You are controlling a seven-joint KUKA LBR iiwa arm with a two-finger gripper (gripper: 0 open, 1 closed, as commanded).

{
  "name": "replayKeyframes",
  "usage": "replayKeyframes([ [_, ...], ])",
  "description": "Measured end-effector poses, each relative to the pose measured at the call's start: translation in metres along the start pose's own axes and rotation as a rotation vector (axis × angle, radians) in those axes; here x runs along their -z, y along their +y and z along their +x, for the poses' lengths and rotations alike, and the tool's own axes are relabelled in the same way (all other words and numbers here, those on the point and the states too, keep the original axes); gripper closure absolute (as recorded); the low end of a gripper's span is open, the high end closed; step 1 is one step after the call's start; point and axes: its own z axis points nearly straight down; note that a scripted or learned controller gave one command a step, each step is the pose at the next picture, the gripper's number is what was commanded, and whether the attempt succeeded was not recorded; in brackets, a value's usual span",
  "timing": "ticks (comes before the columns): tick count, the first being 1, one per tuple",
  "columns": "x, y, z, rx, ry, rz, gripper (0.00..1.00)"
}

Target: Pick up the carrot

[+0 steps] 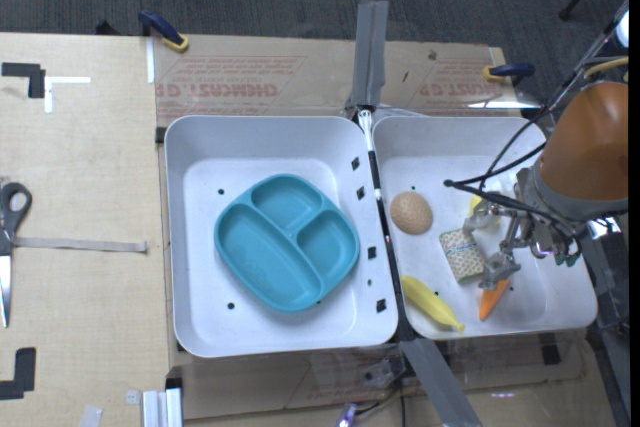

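Observation:
The orange carrot [489,301] is in the right bin [560,315], near its front wall, with its tip pointing down toward the front. My gripper [497,275] reaches in from the right and sits right over the carrot's thick upper end. The fingers [499,266] look closed on that end. The grey arm with its orange band [590,145] covers the bin's right side.
A patterned sponge-like block [461,253] lies just left of the gripper. A yellow banana [431,303] is at the front left and a tan egg-shaped object [410,212] lies farther back. A small yellow item [477,207] peeks out by the wrist. The left bin [190,315] holds a blue divided plate [288,241].

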Motion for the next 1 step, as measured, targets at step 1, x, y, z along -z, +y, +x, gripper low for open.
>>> replayKeyframes([
  [1, -0.0032, 0.028, 0.0332, -0.113, -0.023, 0.005, 0.0],
])
